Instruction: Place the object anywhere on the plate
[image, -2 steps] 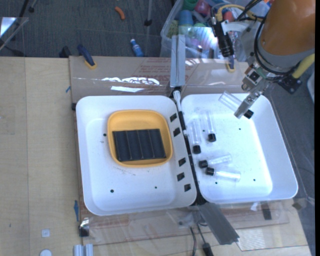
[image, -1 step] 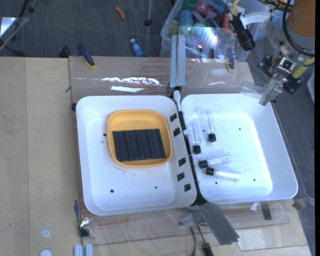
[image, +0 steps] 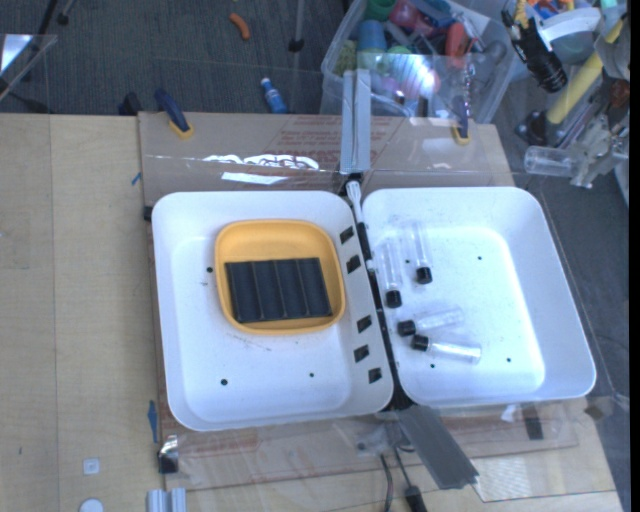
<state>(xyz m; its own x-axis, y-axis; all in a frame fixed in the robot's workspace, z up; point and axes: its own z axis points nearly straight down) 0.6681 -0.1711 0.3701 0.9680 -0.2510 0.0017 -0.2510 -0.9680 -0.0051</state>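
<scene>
Clear tubes (image: 415, 265) with black caps lay scattered in the right bin (image: 560, 300), well apart from the yellow plate (image: 275, 238) holding a black block (image: 278, 290) in the left bin (image: 190, 350).

A single fixed camera looks down on the desk (image: 60, 300) from above, tilted at a slant, so the far side sits toward the top of the frame and the near edge toward the bottom. It stands far enough off to take in both white bins whole: the left bin (image: 190, 390) and the right bin (image: 560, 350) lie side by side across the middle. Past the desk's far edge the view reaches grey floor (image: 150, 50) and a clear tub of clutter (image: 420, 50) at upper right.
</scene>
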